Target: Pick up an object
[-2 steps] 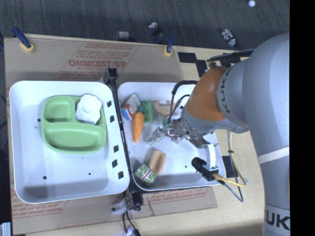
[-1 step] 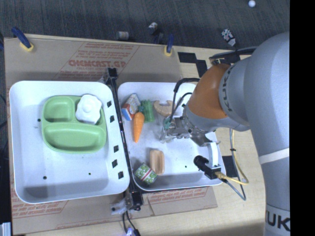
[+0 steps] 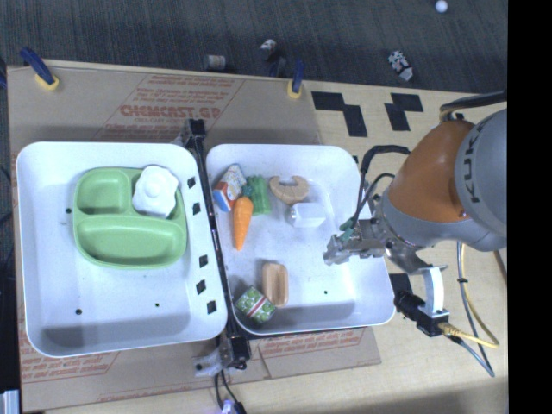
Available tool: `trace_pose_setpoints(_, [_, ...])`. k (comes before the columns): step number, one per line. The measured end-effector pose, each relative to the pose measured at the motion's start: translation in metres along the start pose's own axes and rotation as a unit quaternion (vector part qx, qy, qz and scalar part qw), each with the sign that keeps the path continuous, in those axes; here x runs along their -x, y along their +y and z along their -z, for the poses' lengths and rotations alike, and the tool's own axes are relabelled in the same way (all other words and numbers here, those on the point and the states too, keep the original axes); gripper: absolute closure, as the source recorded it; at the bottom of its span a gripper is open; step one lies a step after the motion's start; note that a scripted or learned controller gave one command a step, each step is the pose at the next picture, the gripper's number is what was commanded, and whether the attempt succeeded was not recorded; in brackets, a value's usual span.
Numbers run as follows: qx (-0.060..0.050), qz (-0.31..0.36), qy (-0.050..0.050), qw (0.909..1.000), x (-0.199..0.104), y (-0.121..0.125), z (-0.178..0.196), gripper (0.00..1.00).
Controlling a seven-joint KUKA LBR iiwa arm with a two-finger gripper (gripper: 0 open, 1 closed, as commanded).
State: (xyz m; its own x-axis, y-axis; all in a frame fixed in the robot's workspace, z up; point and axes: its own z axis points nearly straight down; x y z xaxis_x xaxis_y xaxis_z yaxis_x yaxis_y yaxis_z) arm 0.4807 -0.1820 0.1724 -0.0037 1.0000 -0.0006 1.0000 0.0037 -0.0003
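The right bin [image 3: 341, 304] holds several toy foods: an orange carrot [image 3: 242, 221], a green leafy piece [image 3: 258, 191], a small carton [image 3: 228, 186], a tan mushroom-like piece [image 3: 288, 188], a clear cup [image 3: 304, 216], a hot dog [image 3: 274, 283] and a green can [image 3: 253, 304]. My gripper [image 3: 341, 247] hangs over the right side of this bin, right of the clear cup and apart from every object. I see nothing between its tips.
The left bin [image 3: 43, 317] carries a green divided plate [image 3: 129, 218] with a white round object [image 3: 156, 189] in its upper right compartment. A black divider strip [image 3: 207, 231] runs between the bins. The grey and orange arm [image 3: 444, 188] fills the right side over the bench.
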Motion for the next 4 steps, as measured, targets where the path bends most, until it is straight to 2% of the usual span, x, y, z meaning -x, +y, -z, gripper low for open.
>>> trace_pose_setpoints(1, [0.002,0.001,-0.001,1.0000,-0.003,-0.003,0.105,1.00])
trace_pose_setpoints(2, [-0.001,0.001,0.000,1.0000,0.018,-0.005,0.031,1.00])
trace_pose_setpoints(3, [0.002,0.001,-0.001,1.0000,0.030,-0.004,0.106,1.00])
trace_pose_setpoints(4, [-0.001,0.002,0.001,1.0000,-0.017,-0.004,0.020,1.00])
